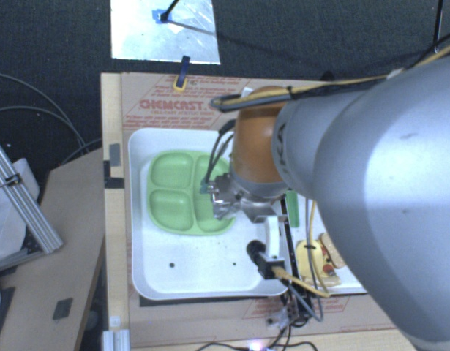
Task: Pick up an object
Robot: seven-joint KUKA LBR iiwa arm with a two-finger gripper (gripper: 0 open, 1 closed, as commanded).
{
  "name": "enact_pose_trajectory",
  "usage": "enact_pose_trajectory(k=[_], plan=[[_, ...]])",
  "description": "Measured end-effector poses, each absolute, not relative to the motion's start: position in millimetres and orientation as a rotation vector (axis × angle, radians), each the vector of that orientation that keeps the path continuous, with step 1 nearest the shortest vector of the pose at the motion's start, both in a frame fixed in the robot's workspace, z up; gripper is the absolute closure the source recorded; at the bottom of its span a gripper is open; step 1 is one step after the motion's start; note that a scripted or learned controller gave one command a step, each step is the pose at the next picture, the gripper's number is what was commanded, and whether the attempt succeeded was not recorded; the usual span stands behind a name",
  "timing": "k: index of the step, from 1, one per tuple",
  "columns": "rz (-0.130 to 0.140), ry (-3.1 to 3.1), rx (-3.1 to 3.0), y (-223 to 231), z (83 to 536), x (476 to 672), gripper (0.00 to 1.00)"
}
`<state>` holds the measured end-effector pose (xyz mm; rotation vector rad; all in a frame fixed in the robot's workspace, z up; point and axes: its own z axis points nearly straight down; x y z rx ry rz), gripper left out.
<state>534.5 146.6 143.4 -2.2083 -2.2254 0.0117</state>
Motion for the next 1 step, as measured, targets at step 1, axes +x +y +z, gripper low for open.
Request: enact_pose_trajectory(k=[1], plan=[[-0.010,-2.228,-2.222,128.9,83.7,618.2,1.00]])
